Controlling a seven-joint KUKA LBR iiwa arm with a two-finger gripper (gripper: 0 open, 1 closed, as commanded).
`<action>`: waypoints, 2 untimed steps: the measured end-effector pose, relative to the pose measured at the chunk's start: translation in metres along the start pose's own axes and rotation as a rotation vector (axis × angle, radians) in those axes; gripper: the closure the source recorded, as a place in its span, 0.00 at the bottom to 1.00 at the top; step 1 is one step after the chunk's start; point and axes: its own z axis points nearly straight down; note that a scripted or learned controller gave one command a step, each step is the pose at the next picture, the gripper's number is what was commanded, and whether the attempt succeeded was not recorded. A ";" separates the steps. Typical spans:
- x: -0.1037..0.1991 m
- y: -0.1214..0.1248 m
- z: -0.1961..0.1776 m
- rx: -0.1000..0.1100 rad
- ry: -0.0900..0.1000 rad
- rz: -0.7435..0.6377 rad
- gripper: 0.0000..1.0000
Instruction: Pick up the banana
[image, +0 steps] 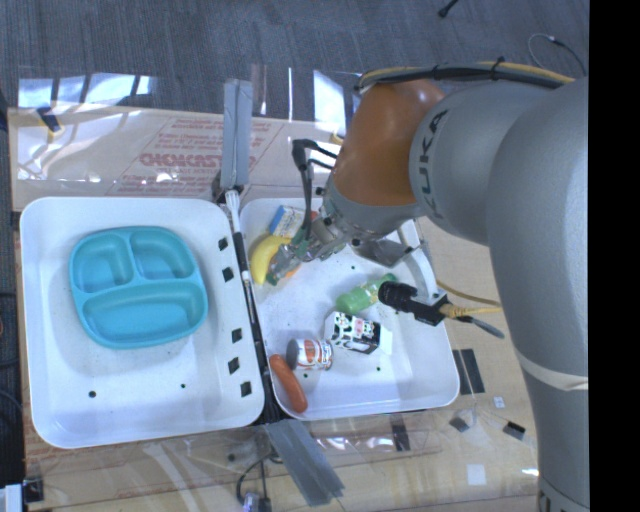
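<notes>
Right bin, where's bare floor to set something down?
In the right bin, bare floor runs along the near wall, between the hot dog and the right corner. The far left is crowded: banana, gripper. The middle holds a green bottle and can.

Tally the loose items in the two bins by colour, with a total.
Blue: 1, divided plate
Yellow: 1, banana
Green: 1, bottle
Orange-red: 1, sausage-shaped item
Black-and-white: 1, small carton
Silver and red: 1, can
Total: 6
</notes>
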 end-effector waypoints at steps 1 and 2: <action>-0.055 0.030 -0.035 -0.001 0.000 0.627 1.00; -0.118 -0.042 0.003 0.001 0.001 0.620 1.00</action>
